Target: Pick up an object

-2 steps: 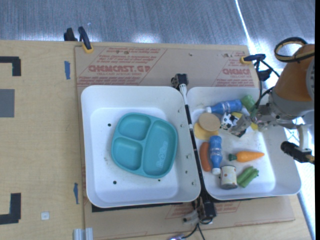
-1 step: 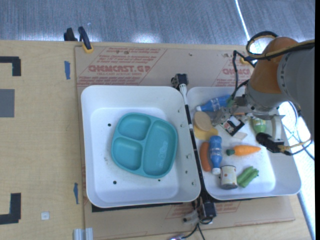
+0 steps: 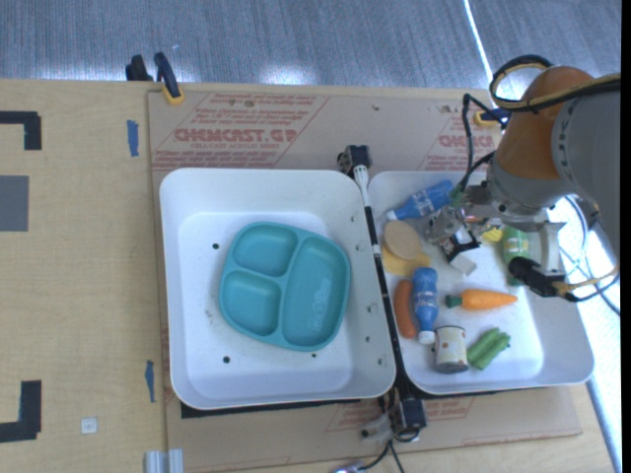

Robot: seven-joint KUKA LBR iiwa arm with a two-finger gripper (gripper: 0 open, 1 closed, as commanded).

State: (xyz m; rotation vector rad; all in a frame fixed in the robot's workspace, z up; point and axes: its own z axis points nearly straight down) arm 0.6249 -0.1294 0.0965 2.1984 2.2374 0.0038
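1. Camera view, left bin (image 3: 187,264): holds a teal three-compartment plate (image 3: 286,286), lying flat.
2. Right bin (image 3: 562,358): holds the arm (image 3: 537,146), a carrot (image 3: 485,301), blue bottles, and green items.
3. Carrot: long axis runs left-right, orange tip pointing right, lying apart from the gripper.
4. Gripper (image 3: 455,233): low in the right bin's upper middle; finger state cannot be determined.
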